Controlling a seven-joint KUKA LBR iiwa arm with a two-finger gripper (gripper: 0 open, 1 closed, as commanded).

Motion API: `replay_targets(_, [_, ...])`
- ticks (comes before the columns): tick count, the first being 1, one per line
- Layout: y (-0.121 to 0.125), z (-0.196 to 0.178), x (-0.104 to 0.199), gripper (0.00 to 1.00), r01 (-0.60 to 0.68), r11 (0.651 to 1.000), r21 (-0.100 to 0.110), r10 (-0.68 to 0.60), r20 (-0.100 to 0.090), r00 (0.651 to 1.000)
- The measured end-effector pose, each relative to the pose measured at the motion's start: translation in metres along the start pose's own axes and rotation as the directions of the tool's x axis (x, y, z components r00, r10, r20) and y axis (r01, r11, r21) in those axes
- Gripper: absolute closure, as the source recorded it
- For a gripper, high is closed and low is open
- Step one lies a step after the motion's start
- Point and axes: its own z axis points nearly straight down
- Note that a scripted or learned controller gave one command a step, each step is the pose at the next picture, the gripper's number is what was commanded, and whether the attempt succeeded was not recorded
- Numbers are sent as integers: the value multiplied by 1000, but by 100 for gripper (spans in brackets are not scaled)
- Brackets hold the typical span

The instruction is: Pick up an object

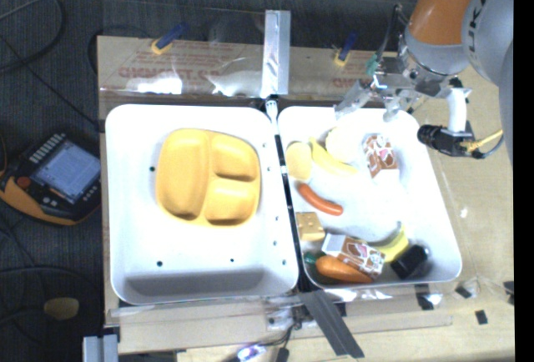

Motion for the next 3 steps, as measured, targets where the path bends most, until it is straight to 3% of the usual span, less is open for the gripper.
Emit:
replay_targets(1, [-56, 55, -70, 0, 17, 1000, 0, -17, 3, 1000])
replay_targets(2, [-7, 146, -99, 0, 105, 994, -9, -105, -4, 994])
replay_targets(3, [-7, 138, -99, 100, 106, 994, -8, -106, -2, 994])
